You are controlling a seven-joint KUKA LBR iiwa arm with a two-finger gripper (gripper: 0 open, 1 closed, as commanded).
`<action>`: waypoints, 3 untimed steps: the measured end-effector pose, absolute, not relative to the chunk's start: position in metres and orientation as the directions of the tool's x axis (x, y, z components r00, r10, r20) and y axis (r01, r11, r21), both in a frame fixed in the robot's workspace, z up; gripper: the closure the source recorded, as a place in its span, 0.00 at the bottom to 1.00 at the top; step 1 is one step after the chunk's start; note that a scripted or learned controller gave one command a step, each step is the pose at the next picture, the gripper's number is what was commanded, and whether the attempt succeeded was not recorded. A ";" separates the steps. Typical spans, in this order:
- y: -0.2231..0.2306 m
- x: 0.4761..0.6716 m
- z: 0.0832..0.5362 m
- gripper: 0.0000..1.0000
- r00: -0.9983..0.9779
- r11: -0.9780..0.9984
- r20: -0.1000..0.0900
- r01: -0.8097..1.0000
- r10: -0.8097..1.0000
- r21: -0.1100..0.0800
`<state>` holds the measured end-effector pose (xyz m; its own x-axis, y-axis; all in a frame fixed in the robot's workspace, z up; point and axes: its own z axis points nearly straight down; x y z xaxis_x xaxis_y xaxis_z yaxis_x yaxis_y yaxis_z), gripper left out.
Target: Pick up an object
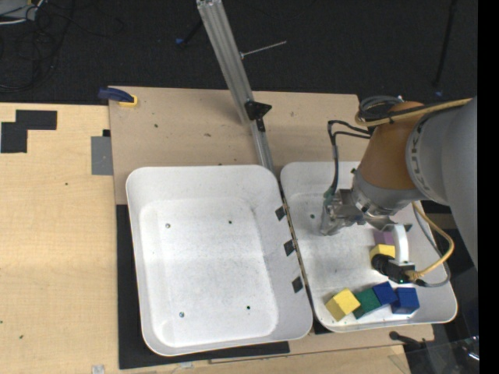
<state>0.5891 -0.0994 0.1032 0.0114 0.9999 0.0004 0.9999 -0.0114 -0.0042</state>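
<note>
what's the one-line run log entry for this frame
arm: over right bin | gripper: low near bin floor, nothing seen held | blocks: front right corner

I work in a robotics lab: my grey arm (421,162) trails loose cables over a plywood tabletop (195,131) bearing two white bins (148,185), an aluminium mast (230,61) rises from its far edge, and black-draped floor lies beyond.

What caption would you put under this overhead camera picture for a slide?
Grey arm's gripper reaches into the right bin, above a cluster of yellow, green and blue blocks near its front edge.
</note>
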 end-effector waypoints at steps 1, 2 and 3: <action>-0.106 0.589 0.166 1.00 0.012 -0.012 0.000 1.000 1.000 0.003; -0.107 0.589 0.217 1.00 0.001 -0.001 0.000 1.000 1.000 0.002; -0.048 0.607 0.218 1.00 -0.004 0.004 0.000 1.000 1.000 -0.001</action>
